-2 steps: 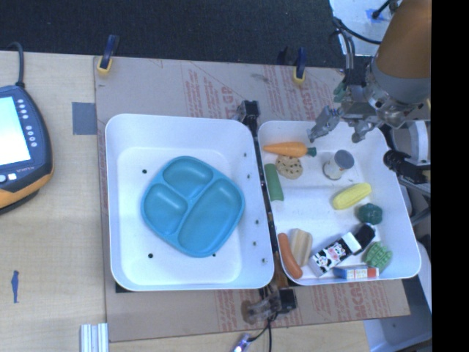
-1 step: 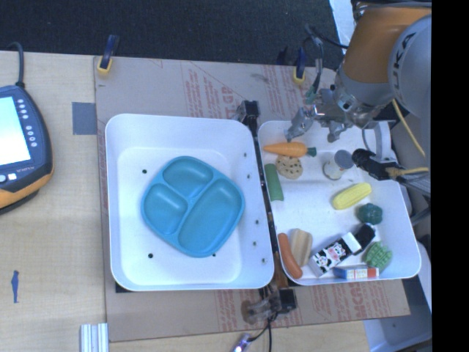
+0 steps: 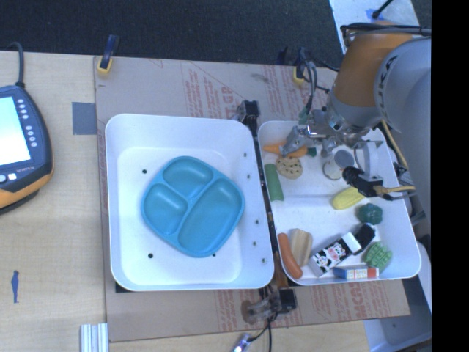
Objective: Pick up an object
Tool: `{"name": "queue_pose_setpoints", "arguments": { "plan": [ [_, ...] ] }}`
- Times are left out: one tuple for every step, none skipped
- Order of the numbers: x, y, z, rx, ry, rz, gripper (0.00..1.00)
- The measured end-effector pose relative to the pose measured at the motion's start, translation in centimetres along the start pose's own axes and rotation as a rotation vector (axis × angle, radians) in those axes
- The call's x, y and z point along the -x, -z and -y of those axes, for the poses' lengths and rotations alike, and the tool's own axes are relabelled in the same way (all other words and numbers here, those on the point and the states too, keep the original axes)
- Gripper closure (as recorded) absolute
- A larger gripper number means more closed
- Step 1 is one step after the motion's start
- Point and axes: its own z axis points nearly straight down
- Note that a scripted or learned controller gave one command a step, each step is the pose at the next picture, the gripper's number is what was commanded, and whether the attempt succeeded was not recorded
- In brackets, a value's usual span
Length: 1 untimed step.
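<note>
Several small toy foods lie in the right bin (image 3: 410, 229). Your gripper (image 3: 299, 142) hangs at its far left corner, just above the cookie (image 3: 290, 168); its grip state I cannot tell. This cookie looks light, stiff and flat, so pinch its edges.

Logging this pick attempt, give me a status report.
Pincer low at right bin's far edge. Nothing seen held. Cookie beside it, orange piece close.
</note>
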Motion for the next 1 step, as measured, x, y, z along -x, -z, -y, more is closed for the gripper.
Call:
{"name": "queue_pose_setpoints", "arguments": {
  "plan": [
    [-0.34, -3.15, -0.02, -0.001, 0.002, -0.001, 0.0]
  ]
}}
